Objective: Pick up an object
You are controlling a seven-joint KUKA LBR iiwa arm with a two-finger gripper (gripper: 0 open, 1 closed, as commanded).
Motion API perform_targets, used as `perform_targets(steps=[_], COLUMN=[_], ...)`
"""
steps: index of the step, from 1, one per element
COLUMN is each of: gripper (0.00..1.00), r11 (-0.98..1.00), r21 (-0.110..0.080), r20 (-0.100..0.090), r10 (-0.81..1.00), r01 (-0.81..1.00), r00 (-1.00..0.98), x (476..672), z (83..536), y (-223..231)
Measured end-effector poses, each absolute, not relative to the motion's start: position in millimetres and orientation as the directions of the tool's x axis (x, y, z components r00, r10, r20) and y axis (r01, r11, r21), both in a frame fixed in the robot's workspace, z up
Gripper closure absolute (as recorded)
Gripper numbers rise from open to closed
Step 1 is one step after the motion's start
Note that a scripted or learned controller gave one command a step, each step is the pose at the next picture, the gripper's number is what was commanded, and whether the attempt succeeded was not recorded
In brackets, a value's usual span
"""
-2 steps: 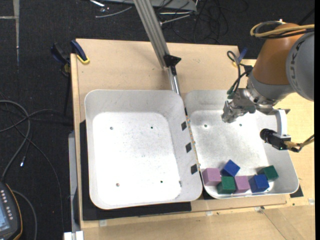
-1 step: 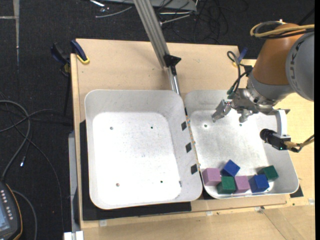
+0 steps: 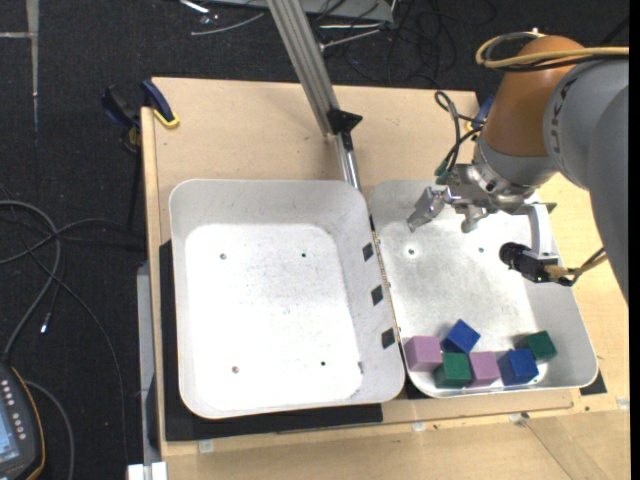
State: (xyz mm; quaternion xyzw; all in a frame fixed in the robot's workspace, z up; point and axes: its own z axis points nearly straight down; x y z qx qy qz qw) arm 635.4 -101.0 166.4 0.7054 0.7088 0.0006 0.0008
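- Over the far end of the right bin, the gripper hangs above bare floor with its two fingers spread apart and nothing between them.
- By my reading, the step in hand is the approach: no block has been reached yet, and every block lies well apart from the gripper, toward the bin's near wall.
- Along that near wall the right bin holds six small blocks in a loose cluster: a pink block at the end nearest the left bin, a green block just beside it, a blue block set a little farther from the wall, a second pink block, a second blue block, and a dark green block at the other end.
- Next move, as I judge it: travel toward the near wall, centre on one block, then descend; the tight packing may crowd the fingers.
- Beside the right bin, the left bin holds no blocks.
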Motion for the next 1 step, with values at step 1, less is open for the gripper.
perform_targets(steps=[1], gripper=[0.0], r11=[0.006], r21=[0.006], r20=[0.0], r10=[1.0], r01=[1.0], r00=[-0.006], x=[667.2], z=[197.6], y=[-80.8])
